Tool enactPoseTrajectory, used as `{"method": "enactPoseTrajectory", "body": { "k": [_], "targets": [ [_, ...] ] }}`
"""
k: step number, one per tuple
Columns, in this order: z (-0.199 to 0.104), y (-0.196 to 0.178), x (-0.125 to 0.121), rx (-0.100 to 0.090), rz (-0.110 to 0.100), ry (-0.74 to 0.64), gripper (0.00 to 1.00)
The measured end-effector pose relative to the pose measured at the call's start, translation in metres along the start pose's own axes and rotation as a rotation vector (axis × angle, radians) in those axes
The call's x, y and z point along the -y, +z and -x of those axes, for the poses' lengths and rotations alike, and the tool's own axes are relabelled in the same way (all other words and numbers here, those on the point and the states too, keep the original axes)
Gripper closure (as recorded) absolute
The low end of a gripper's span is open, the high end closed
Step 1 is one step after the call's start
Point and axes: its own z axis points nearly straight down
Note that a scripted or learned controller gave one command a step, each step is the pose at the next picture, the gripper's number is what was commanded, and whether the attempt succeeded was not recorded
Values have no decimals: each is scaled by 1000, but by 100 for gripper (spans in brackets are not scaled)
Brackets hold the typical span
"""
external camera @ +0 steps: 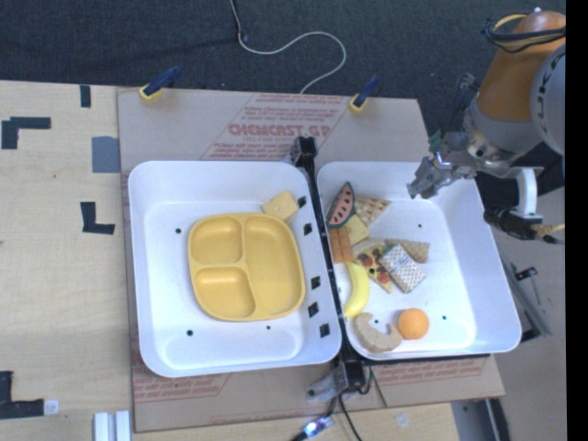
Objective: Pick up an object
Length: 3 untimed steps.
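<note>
The right bin (464, 274) holds a heap of toy food along its left side: a watermelon slice (341, 204), a waffle piece (369, 211), a banana (356, 288), a silver wrapped packet (401, 268), a bread slice (375, 333) and an orange (413, 323). My gripper (425, 181) hangs over the bin's back right part, to the right of the waffle piece and apart from every item. Nothing shows between its fingers.
The left bin (161, 246) carries a yellow divided plate (246, 266) with a yellow cheese wedge (281, 206) behind it. A black divider (314, 237) runs between the bins. A white cable (294, 44) loops across the dark floor behind the bench.
</note>
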Motion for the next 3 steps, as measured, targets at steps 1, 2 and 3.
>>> {"method": "enactPoseTrajectory", "body": {
  "k": [1, 2, 3],
  "targets": [
    [-1, -18, -1, 0, -3, 1, 100],
    [-62, -15, 17, -2, -6, -4, 100],
    [-116, -25, 38, -3, -6, -4, 100]
  ]
}}
